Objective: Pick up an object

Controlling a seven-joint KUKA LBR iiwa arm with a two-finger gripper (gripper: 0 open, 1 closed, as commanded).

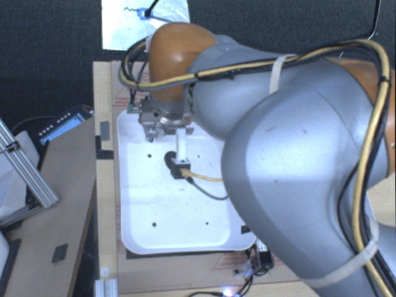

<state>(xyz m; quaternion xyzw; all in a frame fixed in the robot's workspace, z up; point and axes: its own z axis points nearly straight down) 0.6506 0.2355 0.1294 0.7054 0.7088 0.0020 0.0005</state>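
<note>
And there was the big grey arm (pixel 297 166), reaching in from the right and covering most of the scene, with its orange band (pixel 176 48) up near the top. The end effector (pixel 166 129) hung over the upper end of the shallow white plastic bin (pixel 133 228), aimed down at the bin's floor. Spread or pressed together? From this angle, with the wrist in the way, I could not tell, nor whether it touched the floor. As for the object to be picked, I could not tell where it lay: the stretch of bin floor in sight carried just a few small dark dots (pixel 154 223), well apart from one another. The bin sat on the pale wooden desk (pixel 105 197), its lower rim close to the desk's near edge. Off to the left, a silver metal rail (pixel 28 172) leaned at a slant, and a black-and-blue device (pixel 62 124) lay just above it. At the top, a shiny pale sheet (pixel 142 14) stood out against the dark backdrop.
</note>
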